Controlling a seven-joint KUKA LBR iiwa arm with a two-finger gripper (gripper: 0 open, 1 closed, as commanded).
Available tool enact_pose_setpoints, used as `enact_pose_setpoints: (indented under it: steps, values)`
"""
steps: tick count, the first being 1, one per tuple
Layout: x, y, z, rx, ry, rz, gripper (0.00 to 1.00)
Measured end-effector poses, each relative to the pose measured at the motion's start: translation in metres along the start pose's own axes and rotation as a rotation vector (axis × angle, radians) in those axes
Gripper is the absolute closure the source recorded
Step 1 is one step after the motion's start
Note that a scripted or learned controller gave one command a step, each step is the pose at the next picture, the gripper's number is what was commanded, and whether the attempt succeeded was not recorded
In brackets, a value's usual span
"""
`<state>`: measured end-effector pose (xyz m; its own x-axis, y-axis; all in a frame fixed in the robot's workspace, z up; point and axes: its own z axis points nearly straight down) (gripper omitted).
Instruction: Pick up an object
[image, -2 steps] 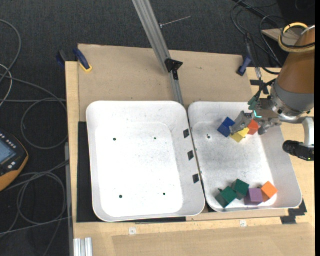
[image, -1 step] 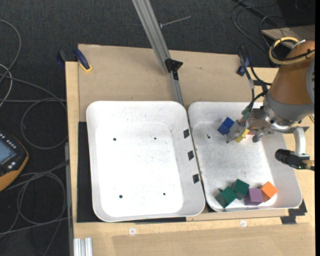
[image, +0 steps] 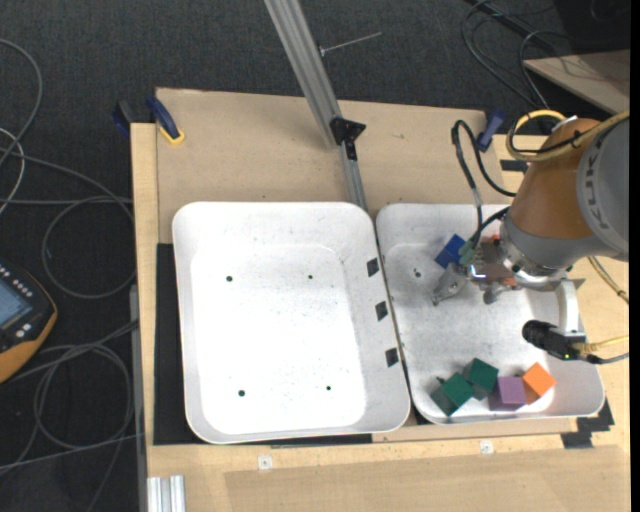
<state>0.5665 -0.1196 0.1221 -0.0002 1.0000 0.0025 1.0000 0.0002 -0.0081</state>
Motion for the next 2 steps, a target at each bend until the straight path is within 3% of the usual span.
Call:
enact_pose_setpoints:
  steps: [1,2]
  values:
    - [0.001,0.000,0.024,-0.003,-0.001,0.000,0.00]
    - [0.001,0.001,0.011,-0.009,-0.001,0.000,1.00]
